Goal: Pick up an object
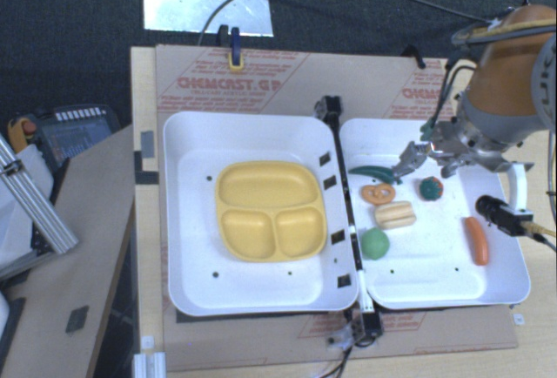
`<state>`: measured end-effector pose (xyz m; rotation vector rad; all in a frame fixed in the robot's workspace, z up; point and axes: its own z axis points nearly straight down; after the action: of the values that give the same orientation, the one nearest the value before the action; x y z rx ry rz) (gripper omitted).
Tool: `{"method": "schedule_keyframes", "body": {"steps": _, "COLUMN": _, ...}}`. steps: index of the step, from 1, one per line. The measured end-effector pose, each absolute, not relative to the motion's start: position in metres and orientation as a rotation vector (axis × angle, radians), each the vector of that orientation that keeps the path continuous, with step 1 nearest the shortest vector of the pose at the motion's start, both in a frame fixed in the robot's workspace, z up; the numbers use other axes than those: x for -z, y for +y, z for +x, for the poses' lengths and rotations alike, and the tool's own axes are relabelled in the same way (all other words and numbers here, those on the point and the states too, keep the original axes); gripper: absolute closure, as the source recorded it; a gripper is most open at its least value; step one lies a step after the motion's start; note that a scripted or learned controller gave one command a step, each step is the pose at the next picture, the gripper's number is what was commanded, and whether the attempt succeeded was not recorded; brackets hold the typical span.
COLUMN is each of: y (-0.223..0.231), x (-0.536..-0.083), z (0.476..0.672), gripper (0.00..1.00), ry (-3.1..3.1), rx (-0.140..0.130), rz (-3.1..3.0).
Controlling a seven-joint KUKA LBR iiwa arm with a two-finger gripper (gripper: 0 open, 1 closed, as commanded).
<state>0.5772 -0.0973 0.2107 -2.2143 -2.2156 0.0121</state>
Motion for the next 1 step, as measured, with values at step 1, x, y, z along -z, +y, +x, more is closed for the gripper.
{"method": "schedule_keyframes", "body": {"steps": 1, "y": -0.0972, "x": -0.2179, "z": 0.5800, "gripper": 0.00, "ry": -2.226, "rx": 0.001, "rz": -2.219}}
